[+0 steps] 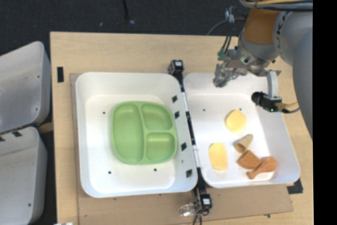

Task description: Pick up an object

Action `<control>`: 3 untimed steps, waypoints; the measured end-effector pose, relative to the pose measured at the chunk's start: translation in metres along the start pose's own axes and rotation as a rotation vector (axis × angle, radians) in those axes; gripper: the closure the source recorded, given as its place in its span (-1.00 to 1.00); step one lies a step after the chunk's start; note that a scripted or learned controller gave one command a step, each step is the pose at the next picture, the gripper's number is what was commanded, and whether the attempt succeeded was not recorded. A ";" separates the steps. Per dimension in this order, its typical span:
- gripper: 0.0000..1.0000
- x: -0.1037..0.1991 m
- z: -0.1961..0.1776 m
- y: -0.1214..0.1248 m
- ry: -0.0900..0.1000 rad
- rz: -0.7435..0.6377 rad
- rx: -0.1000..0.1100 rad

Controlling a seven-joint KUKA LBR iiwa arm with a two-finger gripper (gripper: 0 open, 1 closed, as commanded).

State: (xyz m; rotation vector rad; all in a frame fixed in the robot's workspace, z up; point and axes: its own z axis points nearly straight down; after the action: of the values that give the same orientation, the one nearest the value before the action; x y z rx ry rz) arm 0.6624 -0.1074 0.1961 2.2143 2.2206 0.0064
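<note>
1. The end effector [225, 75] hangs over the right bin's [197, 87] far edge; whether it is open or closed, I cannot tell.
2. Nearer the camera than it lie two yellow pieces [235, 120] and three brown pieces [248, 158].
3. Left of it, a green tray [142, 131] sits in the left bin [95, 176].

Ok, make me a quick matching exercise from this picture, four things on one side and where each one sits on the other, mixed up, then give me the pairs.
Things:
1. green divided plate
2. round yellow piece
3. orange-brown pieces
4. gripper

Places:
A. near corner of the right bin, by its front right rim
B. over the far end of the right bin
C. middle of the left bin
D. middle of the right bin, beyond the oblong yellow piece

Pairs: 1-C, 2-D, 3-A, 4-B
</note>
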 end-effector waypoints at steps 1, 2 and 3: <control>1.00 -0.002 -0.064 -0.002 0.000 -0.001 0.000; 1.00 -0.003 -0.070 -0.001 0.000 -0.003 0.004; 1.00 0.052 -0.062 -0.024 0.001 -0.003 0.007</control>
State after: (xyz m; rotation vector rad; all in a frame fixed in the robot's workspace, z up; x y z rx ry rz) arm 0.6375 -0.0555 0.2577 2.2155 2.2279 0.0002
